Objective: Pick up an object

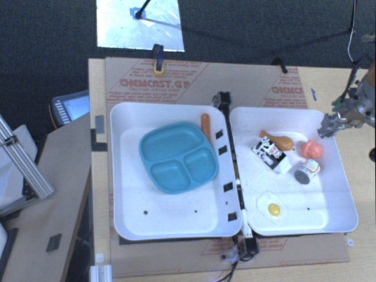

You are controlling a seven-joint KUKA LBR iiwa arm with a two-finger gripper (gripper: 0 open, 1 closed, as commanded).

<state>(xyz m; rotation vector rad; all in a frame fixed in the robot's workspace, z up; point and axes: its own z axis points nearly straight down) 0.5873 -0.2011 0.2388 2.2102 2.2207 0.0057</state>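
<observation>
While the gripper (328, 126) hangs over the right bin's (341, 213) far right rim, its grip too blurred to judge, the pink toy (312, 150) lies just below it, the can (306, 171) nearer the camera, the drumstick (277, 139) leftward.

Two smooth white plastic bins (176, 231) sit on matt brown cardboard (176, 81); the blue divided plate (178, 156) looks like satin plastic.

left bin (126, 175): tray (178, 156) | right bin (335, 207): egg (272, 207), can (305, 171)
</observation>
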